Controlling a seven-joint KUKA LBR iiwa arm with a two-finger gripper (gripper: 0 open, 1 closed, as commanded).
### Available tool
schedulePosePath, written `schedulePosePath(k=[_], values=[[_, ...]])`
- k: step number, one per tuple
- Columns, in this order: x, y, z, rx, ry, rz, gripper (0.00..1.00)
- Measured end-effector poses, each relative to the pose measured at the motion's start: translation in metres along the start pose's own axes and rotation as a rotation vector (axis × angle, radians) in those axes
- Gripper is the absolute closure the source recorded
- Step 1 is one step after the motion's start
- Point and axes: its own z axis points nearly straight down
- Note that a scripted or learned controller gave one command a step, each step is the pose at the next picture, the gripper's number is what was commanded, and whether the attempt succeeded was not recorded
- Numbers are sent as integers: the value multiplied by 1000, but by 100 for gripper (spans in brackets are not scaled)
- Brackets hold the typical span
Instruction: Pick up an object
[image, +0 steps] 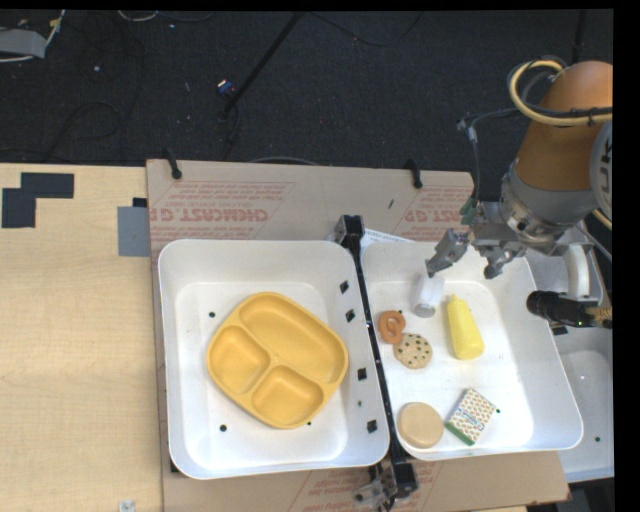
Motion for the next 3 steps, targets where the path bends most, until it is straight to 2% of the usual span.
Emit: schedulePosePath(k=[1, 2, 3], values=[[0, 2, -7, -12, -1, -2, 0], [9, 0, 43, -8, -1, -1, 0], [-1, 1, 100, -7, -1, 0, 0]])
